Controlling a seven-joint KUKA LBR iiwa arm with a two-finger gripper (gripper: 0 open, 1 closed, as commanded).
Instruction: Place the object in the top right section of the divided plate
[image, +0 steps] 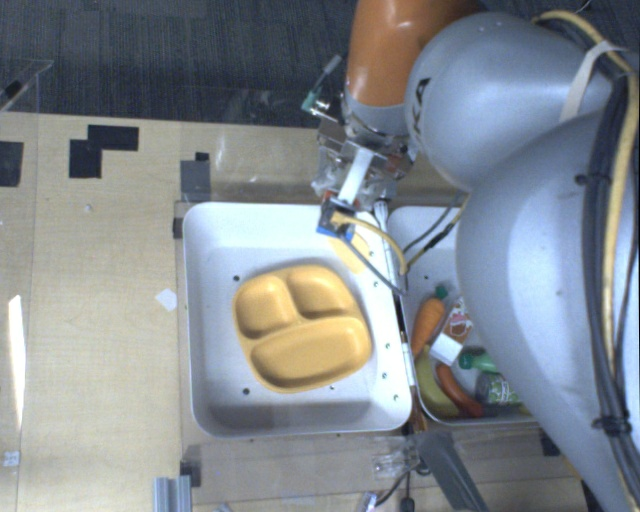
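So the yellow three-section divided plastic plate (300, 328) is sitting roughly in the middle of the left shallow white bin (215, 400), all its sections bare. The grey arm's tool (340, 215) hangs above the bin's upper right corner, just past the plate's top edge. Can't tell what state it's in, too much cabling and blur around it. The stuff to pick from is over in the right white bin (425, 222), half hidden under the arm: an orange carrot (428, 322), a yellow banana (432, 385), a red sausage-shaped piece (460, 392) and a green-capped bottle (490, 375). The light wooden counter (90, 330) lies to the left.
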